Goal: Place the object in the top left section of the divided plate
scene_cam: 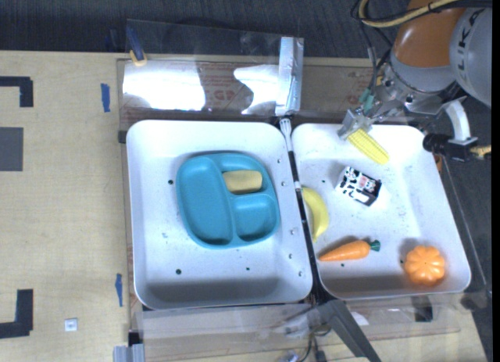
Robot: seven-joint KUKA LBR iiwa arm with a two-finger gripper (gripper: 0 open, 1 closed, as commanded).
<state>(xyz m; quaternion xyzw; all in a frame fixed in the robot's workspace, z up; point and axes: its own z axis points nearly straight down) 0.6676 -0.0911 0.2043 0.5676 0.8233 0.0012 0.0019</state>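
corn (368, 147) just beside claw (353, 124)

The arm (437, 32) reaches in from the right, pincer (358, 123) angled down-left.

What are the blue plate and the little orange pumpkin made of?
The blue plate looks like smooth moulded plastic: even colour, rounded dividers, a soft sheen. The pumpkin is probably a plastic or rubber toy: uniform bright orange with glossy highlights on its ribs. Neither can be told for sure by look.
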